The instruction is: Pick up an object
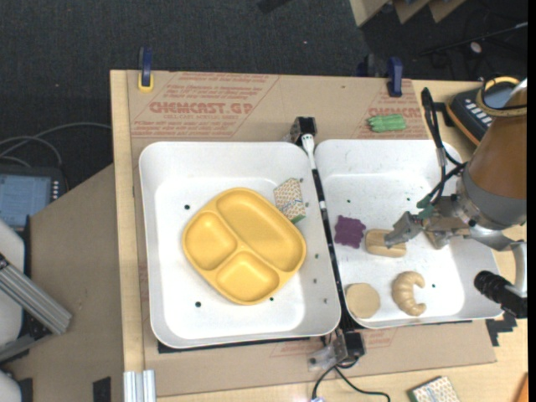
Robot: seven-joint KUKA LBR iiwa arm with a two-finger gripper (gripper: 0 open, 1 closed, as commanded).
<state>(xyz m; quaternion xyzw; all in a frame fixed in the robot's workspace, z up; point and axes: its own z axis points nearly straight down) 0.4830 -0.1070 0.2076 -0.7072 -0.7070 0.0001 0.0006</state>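
- Looking down at a slant on a desk [209, 99] topped with brown printed cardboard, with dark carpet beyond its far edge.
- Two shallow white bins sit side by side on it: the left bin [163, 249] and the right bin [368, 162], their inner walls touching.
- The grey arm [502, 166], with an orange band above the wrist, reaches in from the right over the right bin.
- A yellow plate [243, 245] with three compartments lies in the middle of the left bin, turned at an angle.
- The end effector [404, 231] hangs low over the middle of the right bin, its tips right at a pale tan, rounded object [383, 243]. Whether it is clenched or released cannot be told, and nothing can be seen to be gripped.
- A croissant-shaped pastry toy [409, 292] lies near the right bin's near wall, to the right of a round tan disc [363, 300].
- A purple, ragged-edged item [349, 230] lies just left of the pale tan object, close to the dividing wall.
- A small patterned piece [290, 196] rests at the plate's far right rim.
- A small green item [386, 123] lies on the cardboard beyond the right bin.
- Two blue clamps [146, 67] hold the cardboard at the far edge.
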